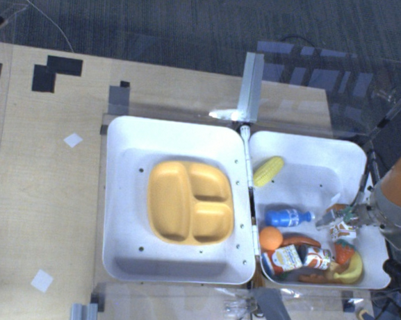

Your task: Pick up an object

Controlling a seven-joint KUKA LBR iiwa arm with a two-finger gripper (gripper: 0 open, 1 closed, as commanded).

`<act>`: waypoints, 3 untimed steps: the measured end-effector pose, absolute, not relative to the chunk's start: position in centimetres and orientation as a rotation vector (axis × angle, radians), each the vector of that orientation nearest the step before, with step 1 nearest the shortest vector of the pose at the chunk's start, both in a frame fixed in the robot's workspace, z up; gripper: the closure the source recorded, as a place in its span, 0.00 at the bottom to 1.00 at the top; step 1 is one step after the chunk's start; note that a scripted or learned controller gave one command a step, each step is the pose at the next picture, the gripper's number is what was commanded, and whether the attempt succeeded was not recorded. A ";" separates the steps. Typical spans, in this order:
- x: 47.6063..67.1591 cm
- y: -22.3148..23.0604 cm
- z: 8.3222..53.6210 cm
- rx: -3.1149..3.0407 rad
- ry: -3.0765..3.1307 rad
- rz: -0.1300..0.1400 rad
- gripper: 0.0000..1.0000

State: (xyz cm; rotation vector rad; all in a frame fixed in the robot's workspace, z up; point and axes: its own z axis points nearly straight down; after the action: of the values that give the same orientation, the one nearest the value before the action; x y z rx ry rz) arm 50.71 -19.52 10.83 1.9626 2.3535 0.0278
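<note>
So far nothing lifted, as you can judge: gripper (342, 220) low over right bin (327, 147), at its right side, just above toy pile. Fingers' state: cannot tell, too small and cluttered. Candidates all lie in right bin: corn cob (268, 169) at upper left, blue bottle (287, 217) mid, orange (270, 238), ketchup bottle (303, 257), banana (351, 271) crowded at front. Left bin (121, 184) bears yellow divided tray (188, 201). Watch crowding: front items touch, clean grasp looks hard; bin wall close.
</note>
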 end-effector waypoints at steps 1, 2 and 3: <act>56.4 -21.2 11.1 1.483 2.723 0.004 0.00; 63.0 -18.9 10.7 1.829 2.493 0.019 0.00; 64.7 -18.3 8.6 1.648 2.668 0.003 0.00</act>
State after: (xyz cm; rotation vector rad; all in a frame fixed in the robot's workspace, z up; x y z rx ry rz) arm 64.68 -18.34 8.57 1.6481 2.6680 0.0025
